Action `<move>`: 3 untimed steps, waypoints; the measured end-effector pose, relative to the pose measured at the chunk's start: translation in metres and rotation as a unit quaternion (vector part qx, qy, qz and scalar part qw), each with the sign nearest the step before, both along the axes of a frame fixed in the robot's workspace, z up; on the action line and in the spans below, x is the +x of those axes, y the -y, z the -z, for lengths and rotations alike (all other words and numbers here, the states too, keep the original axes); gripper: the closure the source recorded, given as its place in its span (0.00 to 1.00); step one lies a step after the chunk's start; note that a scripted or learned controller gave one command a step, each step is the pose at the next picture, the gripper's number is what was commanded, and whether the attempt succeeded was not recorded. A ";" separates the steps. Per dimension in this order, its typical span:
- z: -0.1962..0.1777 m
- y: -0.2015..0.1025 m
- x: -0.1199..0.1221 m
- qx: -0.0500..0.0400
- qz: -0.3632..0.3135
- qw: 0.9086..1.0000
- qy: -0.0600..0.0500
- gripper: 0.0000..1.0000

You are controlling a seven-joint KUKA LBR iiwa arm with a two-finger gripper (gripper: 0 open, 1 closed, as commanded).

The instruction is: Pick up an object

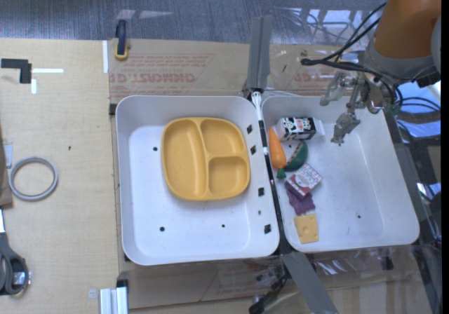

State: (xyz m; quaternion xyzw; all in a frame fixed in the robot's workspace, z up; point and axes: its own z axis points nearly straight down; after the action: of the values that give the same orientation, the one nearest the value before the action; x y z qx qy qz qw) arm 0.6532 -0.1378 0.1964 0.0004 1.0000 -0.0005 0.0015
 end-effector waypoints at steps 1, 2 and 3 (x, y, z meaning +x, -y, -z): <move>0.074 -0.029 -0.002 0.001 0.190 0.982 0.009 0.00; 0.083 -0.033 -0.026 0.004 0.240 0.970 0.026 0.00; 0.086 -0.008 0.001 0.001 0.109 0.994 0.017 0.00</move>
State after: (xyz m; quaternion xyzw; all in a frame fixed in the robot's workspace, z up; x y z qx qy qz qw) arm 0.6542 -0.1301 0.1103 0.1097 0.9938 0.0006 0.0183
